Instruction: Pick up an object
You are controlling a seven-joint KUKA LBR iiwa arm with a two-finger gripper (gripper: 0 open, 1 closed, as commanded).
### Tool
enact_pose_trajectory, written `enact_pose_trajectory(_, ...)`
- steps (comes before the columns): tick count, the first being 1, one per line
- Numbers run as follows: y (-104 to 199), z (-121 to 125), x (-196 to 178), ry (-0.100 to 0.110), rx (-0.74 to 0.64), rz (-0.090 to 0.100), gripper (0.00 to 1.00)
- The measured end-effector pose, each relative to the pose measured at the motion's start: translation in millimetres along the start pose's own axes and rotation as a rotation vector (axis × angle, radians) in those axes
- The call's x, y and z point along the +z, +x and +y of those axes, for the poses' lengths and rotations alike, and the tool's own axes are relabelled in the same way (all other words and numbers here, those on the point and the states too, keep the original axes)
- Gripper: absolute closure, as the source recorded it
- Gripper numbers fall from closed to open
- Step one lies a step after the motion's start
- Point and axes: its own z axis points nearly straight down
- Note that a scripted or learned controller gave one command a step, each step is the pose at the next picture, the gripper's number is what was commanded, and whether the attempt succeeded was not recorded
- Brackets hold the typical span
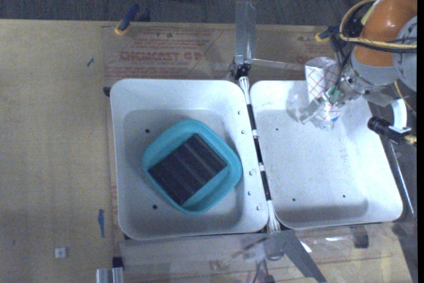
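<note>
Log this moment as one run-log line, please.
gripper: over right bin, far end | at it: clear crumpled wrapper, grasp unclear | left bin: teal container

Two white bins (132,99), one blue container (192,166), one crumpled clear wrapper (318,93).

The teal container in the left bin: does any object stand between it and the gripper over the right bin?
Nothing solid lies on the bin floor between them. The gripper is over the right bin, in among a crumpled clear plastic wrapper. The teal container lies in the left bin; the raised divider between the bins must be crossed.
</note>
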Motion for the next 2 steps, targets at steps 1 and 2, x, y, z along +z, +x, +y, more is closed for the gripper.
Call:
enact_pose_trajectory(1, -1.2, -1.0, -10.1, 0.001, 0.001, -0.003, 1.0)
enact_pose_trajectory(2, 55.9, 26.1, -99.7, -0.01, 0.061, -0.014, 1.0)
